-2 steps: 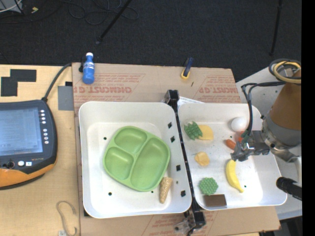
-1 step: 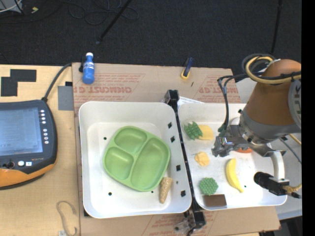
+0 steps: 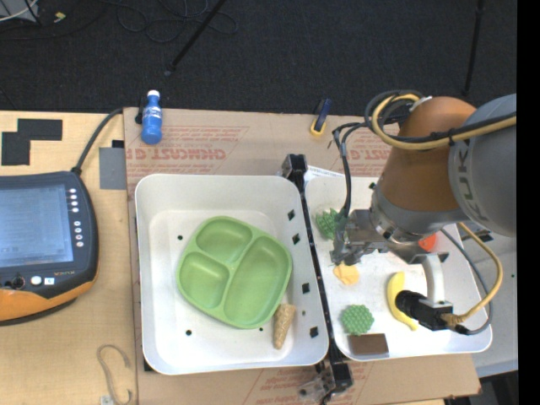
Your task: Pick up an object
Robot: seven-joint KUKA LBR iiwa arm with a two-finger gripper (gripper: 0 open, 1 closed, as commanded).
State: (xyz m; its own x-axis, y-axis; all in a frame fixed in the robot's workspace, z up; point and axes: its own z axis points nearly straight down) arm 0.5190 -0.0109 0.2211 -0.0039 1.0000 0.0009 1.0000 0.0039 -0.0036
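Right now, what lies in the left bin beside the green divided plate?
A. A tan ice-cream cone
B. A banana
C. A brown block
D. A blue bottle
A. The tan cone lies at the lower right edge of the green plate inside the left bin; the banana and brown block are in the right bin, and the blue bottle stands on the bench behind.

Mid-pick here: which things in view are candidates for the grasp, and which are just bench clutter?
Job-relevant, in the right white bin:
small yellow piece below the end effector
green leafy piece
green bumpy ball
yellow banana
brown flat block

Also pickable, left white bin:
green divided plate
tan cone

Lying about:
blue bottle
teach pendant
yellow-blue clamp
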